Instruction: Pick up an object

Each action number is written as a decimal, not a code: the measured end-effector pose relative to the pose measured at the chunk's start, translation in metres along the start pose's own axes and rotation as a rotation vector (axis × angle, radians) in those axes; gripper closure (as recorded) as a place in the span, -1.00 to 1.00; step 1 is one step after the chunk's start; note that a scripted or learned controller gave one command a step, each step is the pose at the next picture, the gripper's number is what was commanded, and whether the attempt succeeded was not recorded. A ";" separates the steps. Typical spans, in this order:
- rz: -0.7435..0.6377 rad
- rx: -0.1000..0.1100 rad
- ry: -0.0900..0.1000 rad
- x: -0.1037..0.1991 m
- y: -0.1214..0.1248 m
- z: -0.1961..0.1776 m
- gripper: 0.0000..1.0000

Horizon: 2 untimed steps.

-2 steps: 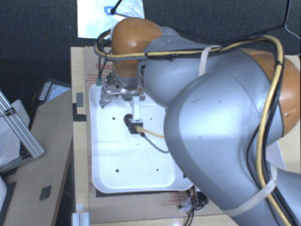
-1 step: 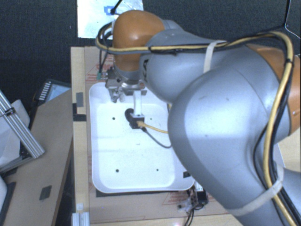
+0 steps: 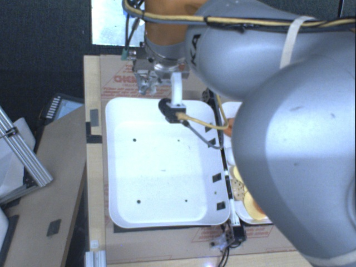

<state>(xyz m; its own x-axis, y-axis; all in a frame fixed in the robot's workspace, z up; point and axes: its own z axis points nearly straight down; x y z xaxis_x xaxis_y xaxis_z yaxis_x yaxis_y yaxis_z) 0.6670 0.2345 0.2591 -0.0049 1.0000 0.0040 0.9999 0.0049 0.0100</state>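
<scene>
The gripper hangs over the far rim of the left bin, below the orange band of the arm. Whether it is open or closed cannot be told: its lower end is a cluster of a metal-grey part on the left, a white upright piece and a black block beneath that, and no clear gap or clamp reads among them. Nothing visible sits in its grasp.

The things to pick lie in the right bin, most of which is covered by the arm's bulky grey body. In the narrow strip left showing beside the divide between the bins there is a pale speckled round piece and, just nearer the camera, a yellow-orange object with a curved edge; both are partly hidden. They are well apart from the gripper.

The left bin is smooth white plastic, shallow, with rounded corners and four small dark dots on its floor. A yellow cable runs from the black block across the bin's right rear corner. More yellow and black cables drape over the arm, and a white strap wraps it.

Both bins rest on a brown cardboard sheet with red print, on the tan table. A ribbed aluminium rail lies slanted at the left.
</scene>
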 end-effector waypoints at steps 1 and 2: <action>-0.002 -0.009 0.002 0.001 0.004 -0.169 1.00; -0.003 -0.001 0.002 0.002 -0.061 -0.280 1.00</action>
<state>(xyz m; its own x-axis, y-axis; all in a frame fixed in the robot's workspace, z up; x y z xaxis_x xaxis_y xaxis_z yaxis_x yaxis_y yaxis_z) 0.6035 0.2348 0.5383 -0.0082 0.9999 0.0060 0.9999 0.0081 0.0107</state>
